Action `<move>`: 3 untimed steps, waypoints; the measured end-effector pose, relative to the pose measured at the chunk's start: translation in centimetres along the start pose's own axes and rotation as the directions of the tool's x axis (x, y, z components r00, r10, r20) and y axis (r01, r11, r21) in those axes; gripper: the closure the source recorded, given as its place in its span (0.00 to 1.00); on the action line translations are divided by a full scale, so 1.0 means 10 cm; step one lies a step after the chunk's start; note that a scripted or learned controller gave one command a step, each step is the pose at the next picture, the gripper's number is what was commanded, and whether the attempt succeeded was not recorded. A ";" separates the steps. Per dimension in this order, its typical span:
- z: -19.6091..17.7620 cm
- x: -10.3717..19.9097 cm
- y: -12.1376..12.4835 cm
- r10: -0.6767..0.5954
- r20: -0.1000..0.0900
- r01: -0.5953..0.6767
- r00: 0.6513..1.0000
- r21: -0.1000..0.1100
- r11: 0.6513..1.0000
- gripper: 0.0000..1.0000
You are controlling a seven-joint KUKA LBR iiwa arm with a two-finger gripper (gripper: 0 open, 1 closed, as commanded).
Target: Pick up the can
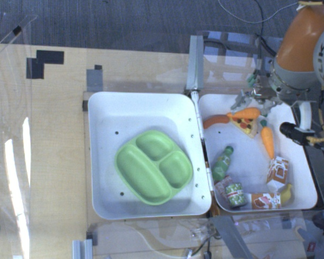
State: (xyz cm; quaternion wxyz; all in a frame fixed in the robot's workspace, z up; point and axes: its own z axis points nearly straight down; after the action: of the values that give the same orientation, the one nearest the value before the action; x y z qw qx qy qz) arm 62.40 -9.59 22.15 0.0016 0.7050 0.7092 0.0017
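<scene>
One can [236,194] lies at the right bin's [312,198] near edge, so we'd steer the gripper [250,97] (its fingers' spread unreadable) down past the bottle [223,163].

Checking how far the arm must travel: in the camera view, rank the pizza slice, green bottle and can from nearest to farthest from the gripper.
1. Pizza slice: just below the gripper, at the right bin's far end.
2. Green bottle: mid-bin, by the left wall.
3. Can: near edge of the bin, farthest.
</scene>
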 end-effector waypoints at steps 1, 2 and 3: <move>0.74 -0.44 -1.20 0.032 0.000 -0.032 0.999 0.002 0.999 0.00; 1.30 -0.02 -1.33 0.154 0.006 -0.154 0.988 -0.015 0.988 0.00; 1.34 -0.01 0.23 0.323 0.003 -0.323 0.946 0.006 0.946 0.00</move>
State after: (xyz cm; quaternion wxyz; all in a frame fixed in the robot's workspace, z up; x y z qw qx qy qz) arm 64.77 -9.67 8.76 -0.0004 0.8117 0.5841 -0.0009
